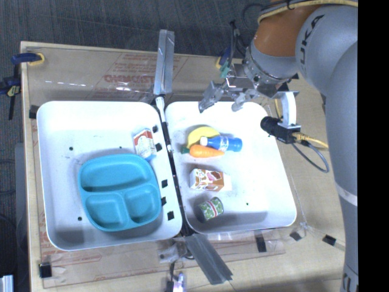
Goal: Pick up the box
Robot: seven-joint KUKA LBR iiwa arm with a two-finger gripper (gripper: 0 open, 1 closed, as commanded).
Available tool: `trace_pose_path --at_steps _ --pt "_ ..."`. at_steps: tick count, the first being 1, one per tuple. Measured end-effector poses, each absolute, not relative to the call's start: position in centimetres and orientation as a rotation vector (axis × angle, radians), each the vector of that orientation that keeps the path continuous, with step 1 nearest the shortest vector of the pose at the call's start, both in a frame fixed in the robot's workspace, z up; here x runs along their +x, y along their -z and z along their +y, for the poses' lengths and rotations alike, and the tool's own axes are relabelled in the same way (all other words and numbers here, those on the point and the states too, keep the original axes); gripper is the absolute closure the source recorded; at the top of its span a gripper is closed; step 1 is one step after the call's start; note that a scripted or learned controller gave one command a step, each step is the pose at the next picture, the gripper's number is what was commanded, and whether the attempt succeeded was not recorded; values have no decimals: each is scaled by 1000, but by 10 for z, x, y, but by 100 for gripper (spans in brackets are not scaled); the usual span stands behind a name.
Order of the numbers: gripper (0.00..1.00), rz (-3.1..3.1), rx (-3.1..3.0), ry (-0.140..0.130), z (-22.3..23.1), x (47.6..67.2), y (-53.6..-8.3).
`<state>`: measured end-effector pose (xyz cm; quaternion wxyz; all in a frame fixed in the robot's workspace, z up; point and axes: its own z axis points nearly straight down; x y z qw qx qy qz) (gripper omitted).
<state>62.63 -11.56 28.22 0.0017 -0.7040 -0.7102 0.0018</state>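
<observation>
arm (316, 47): grey KUKA coming in from the right, orange band up top, parked over the far edge of the right bin.
left bin (55, 120): mostly taken up by a blue divided tray (118, 193), plus a little red-and-white carton (143, 142) jammed against its right wall.
right bin (273, 181): this is where the action is. Banana (200, 134), blue bottle (223, 143) and carrot (206, 152) bunched near the far-left corner, green can (211, 208) by the near edge.
box (208, 179): small brown-and-white carton lying flat, roughly mid-bin, between the carrot and the can, touching neither.
handling guess: looks light, thin card, kinda crushable, printed skin probably a bit slick, so go gentle.
where to grab: I'd pinch across the short sides from above, there's room all round.
gripper (223, 102): fingers spread apart, nothing in them, hanging above the bin's far rim, well apart from the box.
</observation>
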Motion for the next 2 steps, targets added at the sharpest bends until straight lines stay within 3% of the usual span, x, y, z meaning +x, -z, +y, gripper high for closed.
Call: trace_pose_path --at_steps 1,2 --pt "100 -2233 -2201 -8 -114 627 -292" --pt "100 -2385 -2042 -4 -108 620 -246"
